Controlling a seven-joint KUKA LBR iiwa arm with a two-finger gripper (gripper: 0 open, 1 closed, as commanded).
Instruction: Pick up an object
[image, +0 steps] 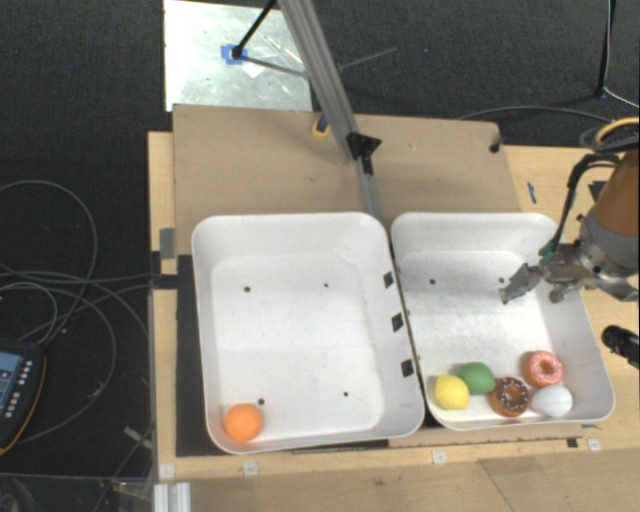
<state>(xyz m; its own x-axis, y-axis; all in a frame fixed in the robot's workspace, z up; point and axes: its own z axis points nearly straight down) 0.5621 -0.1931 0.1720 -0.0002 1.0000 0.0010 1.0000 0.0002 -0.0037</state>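
Over the right bin (570, 330) the gripper (520, 285) is seen, carried in from the right by the grey arm (612, 235); whether it is spread or pressed together cannot be told, and nothing is seen between its tips. Along the near wall of that bin five things are gathered: a lemon (451, 392), a green ball (477, 377) touching it, a brown donut (510, 397), a pink donut (543, 368) just behind, and a white ball (552, 401) at the near right corner. All five lie well apart from the gripper, nearer the camera. At the near left corner of the left bin (290, 235) an orange ball (242, 422) is found alone. Both bins are set side by side on the bench (440, 160), their inner walls touching. A grey pole (330, 80) is slanted across the far side of the bench.
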